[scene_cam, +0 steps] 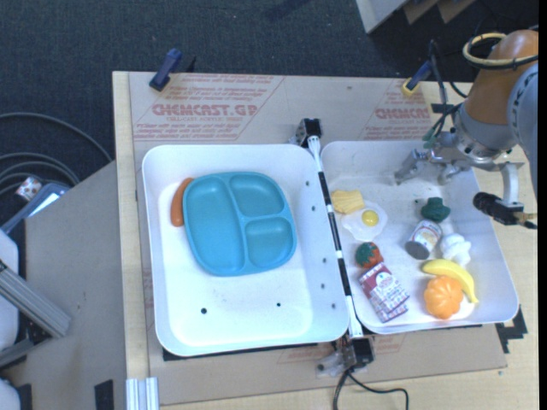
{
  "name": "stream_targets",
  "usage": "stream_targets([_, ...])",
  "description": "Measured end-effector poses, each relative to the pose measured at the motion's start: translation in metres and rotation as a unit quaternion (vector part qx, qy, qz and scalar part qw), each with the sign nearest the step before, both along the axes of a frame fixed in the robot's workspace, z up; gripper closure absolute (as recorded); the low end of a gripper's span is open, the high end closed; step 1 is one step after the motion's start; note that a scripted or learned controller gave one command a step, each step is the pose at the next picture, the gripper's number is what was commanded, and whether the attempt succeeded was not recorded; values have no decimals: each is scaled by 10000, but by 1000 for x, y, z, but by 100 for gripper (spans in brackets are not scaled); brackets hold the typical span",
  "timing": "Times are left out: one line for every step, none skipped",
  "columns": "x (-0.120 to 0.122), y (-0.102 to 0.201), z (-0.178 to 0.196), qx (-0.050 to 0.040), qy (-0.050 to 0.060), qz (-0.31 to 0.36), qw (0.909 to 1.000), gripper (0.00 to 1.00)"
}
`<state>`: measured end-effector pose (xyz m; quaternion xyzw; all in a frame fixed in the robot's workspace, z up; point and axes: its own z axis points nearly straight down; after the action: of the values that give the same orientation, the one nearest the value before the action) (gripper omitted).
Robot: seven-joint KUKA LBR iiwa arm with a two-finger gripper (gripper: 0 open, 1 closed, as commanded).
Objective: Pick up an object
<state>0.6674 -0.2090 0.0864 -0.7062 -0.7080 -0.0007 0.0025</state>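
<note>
1 orange item half hidden under blue tray; claw blurred.

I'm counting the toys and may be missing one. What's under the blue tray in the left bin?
An orange piece pokes out at the blue tray's left edge; the rest of it is covered.

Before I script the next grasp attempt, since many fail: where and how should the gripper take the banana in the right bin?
Grip the banana across its middle, where the curved body is narrowest to span, coming straight down from above. It lies flat, with the orange fruit touching its lower side and a white item just above, so fingers probably fit best near its left end. The gripper hovers over the bin's far part.
</note>
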Motion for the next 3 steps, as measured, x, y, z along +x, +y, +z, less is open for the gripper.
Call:
stream_targets([0,0,-1,-4,1,0,10000,0])
stream_targets([-1,11,-1,-18,-3,-8,10000,0])
stream_targets([-1,11,-1,-21,-1,-5,10000,0])
